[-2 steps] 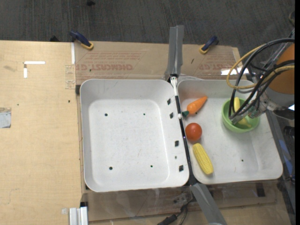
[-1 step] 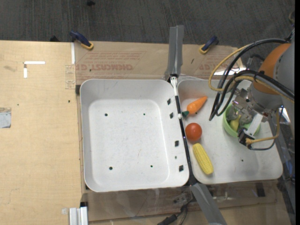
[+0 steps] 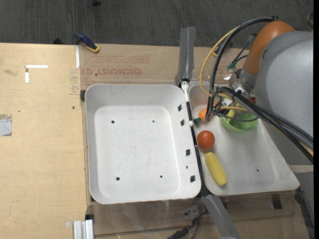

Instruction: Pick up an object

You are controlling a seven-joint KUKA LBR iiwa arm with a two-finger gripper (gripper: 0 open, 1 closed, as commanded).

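From above, we see the arm (image 3: pixel 286 78) and its cables covering the tool, so we cannot tell its state. The right bin (image 3: pixel 259 176) holds one corn cob (image 3: pixel 216 168), one red ball (image 3: pixel 206 139), and one half-hidden green bowl (image 3: pixel 239 122); an orange scrap beside it stays unclear.

A yellow corn cob (image 3: pixel 216 168) lay flat in the right bin (image 3: pixel 259 176), near its front left corner, its length running slantwise. Just behind it sat a round red-orange tomato (image 3: pixel 206 139), close beside the bin's left wall. Farther back stood a green bowl (image 3: pixel 240 122), partly hidden under cables, with a small orange piece (image 3: pixel 203 114) at its left.
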